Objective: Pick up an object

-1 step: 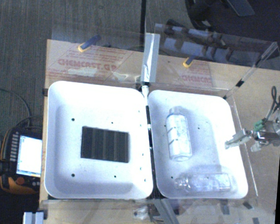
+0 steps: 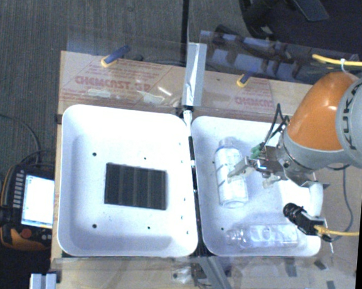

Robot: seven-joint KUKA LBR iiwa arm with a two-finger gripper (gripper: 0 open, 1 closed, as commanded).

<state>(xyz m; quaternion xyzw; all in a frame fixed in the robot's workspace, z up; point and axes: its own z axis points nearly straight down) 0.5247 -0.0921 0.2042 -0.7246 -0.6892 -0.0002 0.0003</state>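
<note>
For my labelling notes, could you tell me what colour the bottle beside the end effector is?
White, as the camera view shows: the bottle lies in the right bin.

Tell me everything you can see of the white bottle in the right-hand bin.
The white bottle looks like pale, slightly translucent plastic, a stubby cylinder with a rounded end toward the bin's far wall. It lies on its side on the floor of the right bin, near the bin's left wall, lengthwise from far to near. The gripper hangs at its right side; contact is unclear. A clear plastic bottle lies apart, nearer the front wall.
</note>
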